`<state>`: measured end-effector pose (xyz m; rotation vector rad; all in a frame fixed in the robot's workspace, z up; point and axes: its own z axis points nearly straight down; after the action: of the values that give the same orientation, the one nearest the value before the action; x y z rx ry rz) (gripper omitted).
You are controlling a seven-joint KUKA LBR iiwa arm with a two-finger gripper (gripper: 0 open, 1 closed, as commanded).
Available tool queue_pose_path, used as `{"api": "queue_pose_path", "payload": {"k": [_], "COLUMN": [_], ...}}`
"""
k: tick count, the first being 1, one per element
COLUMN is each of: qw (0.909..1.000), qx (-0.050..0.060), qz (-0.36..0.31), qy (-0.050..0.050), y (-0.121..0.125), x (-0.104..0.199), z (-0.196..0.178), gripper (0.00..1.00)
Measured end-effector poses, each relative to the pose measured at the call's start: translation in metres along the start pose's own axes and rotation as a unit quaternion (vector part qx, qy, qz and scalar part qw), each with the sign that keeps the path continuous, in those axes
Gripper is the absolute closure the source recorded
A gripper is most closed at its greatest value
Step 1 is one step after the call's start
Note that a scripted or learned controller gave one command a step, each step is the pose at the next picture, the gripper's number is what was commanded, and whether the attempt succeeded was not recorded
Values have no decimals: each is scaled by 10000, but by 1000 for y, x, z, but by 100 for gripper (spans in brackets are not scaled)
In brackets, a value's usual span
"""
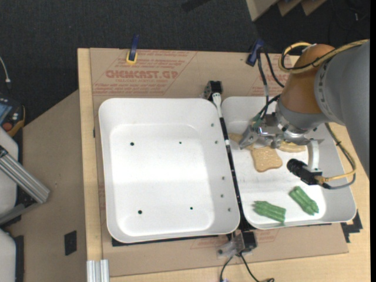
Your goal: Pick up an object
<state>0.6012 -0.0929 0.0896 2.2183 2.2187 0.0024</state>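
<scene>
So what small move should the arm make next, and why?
Probably lower the claw straight onto the tan toast-like piece: it lies just beside the claw in the right bin, while the two green pieces lie farther off, toward the near edge.

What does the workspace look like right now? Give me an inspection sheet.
Surface: cardboard-covered bench with left bin and right bin side by side.
Job's things: tan toast-shaped piece and two green pieces in the right bin.
Clutter: nothing seen.
Gripper: gripper low over the right bin, beside the toast piece.
Cables: yellow cable looping off the arm.
Surroundings: blue clamps on the bench's far edge; dark floor.
</scene>
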Motion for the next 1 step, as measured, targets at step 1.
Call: {"api": "queue_pose_path", "payload": {"k": [1], "qw": [10000], "qx": [0], "qz": [0], "qy": [0], "y": [0], "x": [0], "z": [0], "gripper": [0]}}
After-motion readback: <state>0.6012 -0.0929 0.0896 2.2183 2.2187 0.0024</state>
